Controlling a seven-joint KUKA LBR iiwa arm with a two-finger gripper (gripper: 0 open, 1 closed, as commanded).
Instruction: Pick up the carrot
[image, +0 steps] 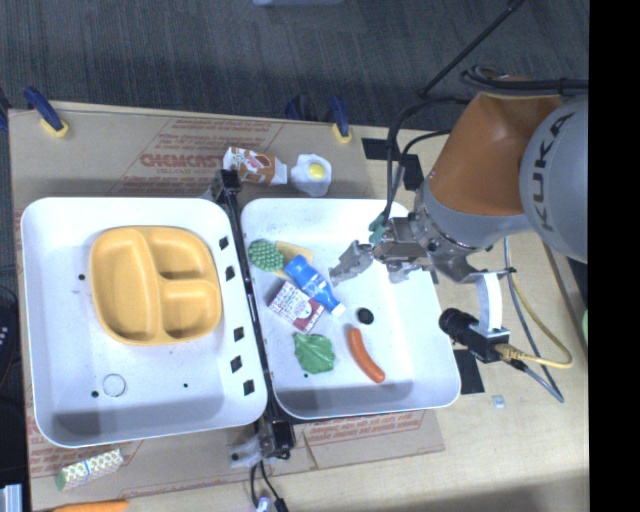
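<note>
Down at the near edge of the right bin (425, 385), there's the carrot (365, 356): a small, smooth orange stick with rounded ends, lying at a slant on the bare white floor. Just beside the carrot, on its left, sits a crinkled green leafy piece (315, 353). A small dark round spot (365, 317) sits just beyond the carrot. Farther from the carrot, up and left, a red-and-white printed carton (297, 305) touches a glossy blue packet (313, 283), and past those a bumpy green piece (264, 254) against a yellow one (295, 251). The pincer (350, 264) hangs above all this, beyond the carrot and apart from it, metallic grey, tips pointing left; it has nothing between its fingers, but how wide it stands I cannot tell. Well left of the carrot, the left bin (50, 380) carries a matte yellow sectioned tray (155, 282) with soft rounded corners.
</note>
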